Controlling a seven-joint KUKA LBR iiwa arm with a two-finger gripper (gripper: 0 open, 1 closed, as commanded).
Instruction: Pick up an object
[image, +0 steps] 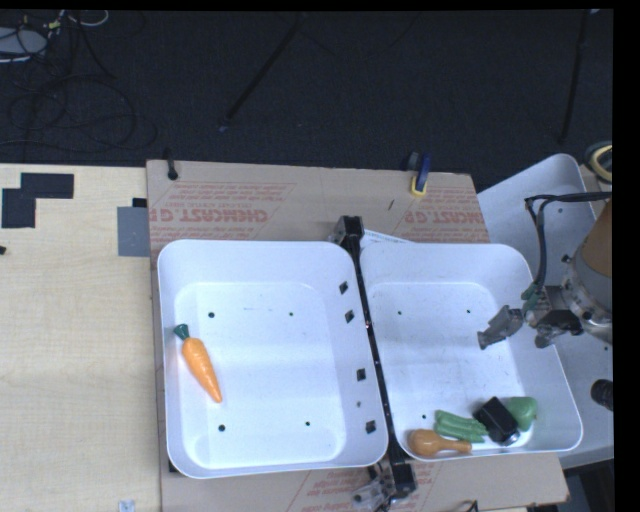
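The arm (600, 250) reaches in from the right, its wrist low over the right bin's (440, 270) far right side. The gripper (512, 328) hangs above the bin floor with its fingers spread apart and nothing between them, though the far finger is hard to make out. In the right bin's near corner lie a green pod (458, 426), a black block (497, 418), a green lump (521, 408) and a tan gourd (436, 443), crowded together. A carrot (201, 367) lies by the left bin's (250, 262) left wall. The cardboard (300, 200) under the bins bears red upside-down lettering, seemingly "CHEMCAST GP".
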